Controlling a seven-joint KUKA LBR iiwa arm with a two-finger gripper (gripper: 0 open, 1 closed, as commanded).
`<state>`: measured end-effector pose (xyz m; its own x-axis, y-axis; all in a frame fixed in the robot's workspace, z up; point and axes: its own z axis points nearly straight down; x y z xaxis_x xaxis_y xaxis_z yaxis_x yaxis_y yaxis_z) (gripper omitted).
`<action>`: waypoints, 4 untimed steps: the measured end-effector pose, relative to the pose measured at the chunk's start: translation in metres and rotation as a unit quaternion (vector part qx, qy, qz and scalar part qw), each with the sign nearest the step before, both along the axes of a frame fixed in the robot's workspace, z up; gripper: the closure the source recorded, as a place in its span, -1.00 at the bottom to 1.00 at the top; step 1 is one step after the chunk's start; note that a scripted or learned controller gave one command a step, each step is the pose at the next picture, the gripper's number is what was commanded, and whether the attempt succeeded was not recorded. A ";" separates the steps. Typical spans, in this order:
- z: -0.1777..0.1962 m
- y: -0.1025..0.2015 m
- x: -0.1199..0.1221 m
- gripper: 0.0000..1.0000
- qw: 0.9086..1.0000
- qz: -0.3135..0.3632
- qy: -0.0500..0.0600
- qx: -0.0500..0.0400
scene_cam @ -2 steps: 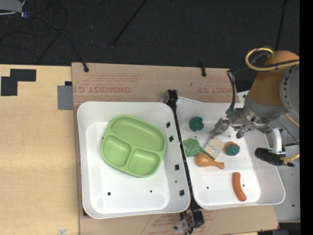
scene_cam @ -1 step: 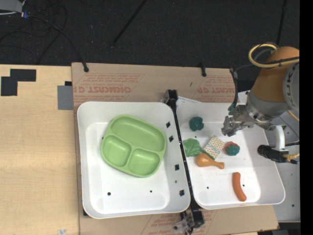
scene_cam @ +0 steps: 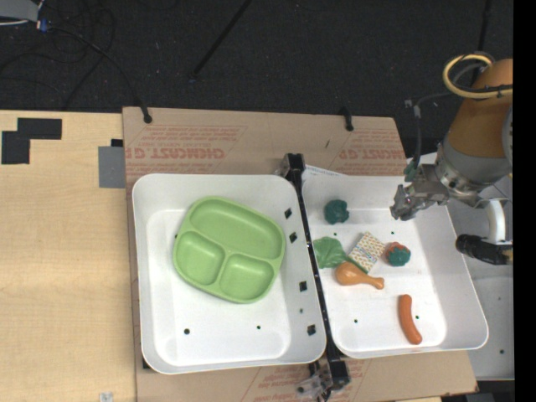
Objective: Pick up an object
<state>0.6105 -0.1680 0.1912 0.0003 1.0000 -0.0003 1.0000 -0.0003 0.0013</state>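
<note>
The right bin is being occupied by a cluster of small toy foods: a dark green broccoli piece near the far wall, a green leaf, a patterned cracker, a red and green round piece, an orange drumstick and an orange sausage lying apart near the front. The gripper is being held over the far right part of this bin, nothing being seen between its tips; whether they are apart or together cannot be told. The left bin is being taken up by a green divided plate. The sausage is being judged light, rigid and smooth, so slipping is being risked; it is best being taken across its narrow middle.
</note>
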 end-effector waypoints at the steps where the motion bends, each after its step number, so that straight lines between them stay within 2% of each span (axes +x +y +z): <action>1: 0.025 -0.001 0.000 1.00 1.000 0.001 0.001 0.000; 2: 0.036 0.051 -0.020 1.00 1.000 0.002 0.003 0.001; 3: 0.026 0.097 -0.039 1.00 1.000 0.002 0.004 0.001; 4: 0.038 0.144 -0.064 1.00 1.000 0.002 0.003 0.002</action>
<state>0.5470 -0.0243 0.2287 -0.0047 1.0000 0.0028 1.0000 0.0047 -0.0051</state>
